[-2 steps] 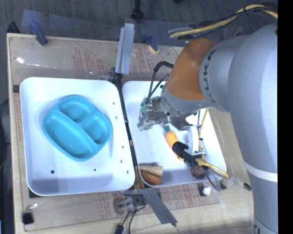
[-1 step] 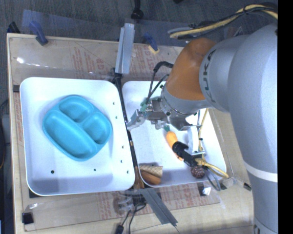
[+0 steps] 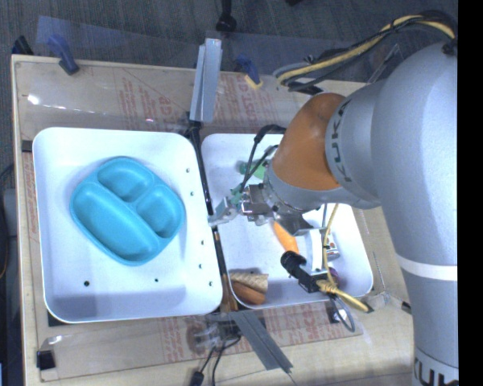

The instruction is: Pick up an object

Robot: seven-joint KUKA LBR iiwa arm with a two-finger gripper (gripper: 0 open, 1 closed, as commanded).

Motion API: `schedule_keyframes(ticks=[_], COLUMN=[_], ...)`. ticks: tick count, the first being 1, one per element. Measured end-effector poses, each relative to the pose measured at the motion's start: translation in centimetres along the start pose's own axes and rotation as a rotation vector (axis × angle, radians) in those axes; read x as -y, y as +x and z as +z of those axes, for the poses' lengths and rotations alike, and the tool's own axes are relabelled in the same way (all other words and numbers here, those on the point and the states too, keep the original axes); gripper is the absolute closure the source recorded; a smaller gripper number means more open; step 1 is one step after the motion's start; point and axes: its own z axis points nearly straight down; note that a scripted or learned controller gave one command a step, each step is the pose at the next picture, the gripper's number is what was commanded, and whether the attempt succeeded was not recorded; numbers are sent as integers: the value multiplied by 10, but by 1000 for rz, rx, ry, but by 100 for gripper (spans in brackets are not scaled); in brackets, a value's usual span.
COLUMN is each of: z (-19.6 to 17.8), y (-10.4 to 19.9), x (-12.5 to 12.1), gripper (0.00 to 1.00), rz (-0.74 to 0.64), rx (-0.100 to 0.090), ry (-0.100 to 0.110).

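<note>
You see blue divided tray (image 3: 129, 207) in left bin (image 3: 56, 159), arm bent low over right bin (image 3: 225, 155), hand (image 3: 245, 205) near divider, grip state unclear, orange carrot-like piece (image 3: 283, 235) just beside it, brown wedge (image 3: 249, 286) at front edge.

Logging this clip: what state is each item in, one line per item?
Blue divided tray: flat in the left bin, compartments bare.
Brown object: lying at the right bin's near edge.
Orange object: partly hidden beneath the arm.
Gripper: lowered into the right bin.

wooden bench (image 3: 105, 95), two white bins (side by side) (image 3: 56, 215) on it
</note>
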Motion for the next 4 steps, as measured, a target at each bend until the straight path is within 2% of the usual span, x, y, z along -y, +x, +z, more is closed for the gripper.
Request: schedule_keyframes(ticks=[1, 4], z=[5, 8], y=[-6, -11], x=[3, 12], gripper=[0, 0], rz=[-2, -13], rx=[-3, -9], ry=[-20, -54])
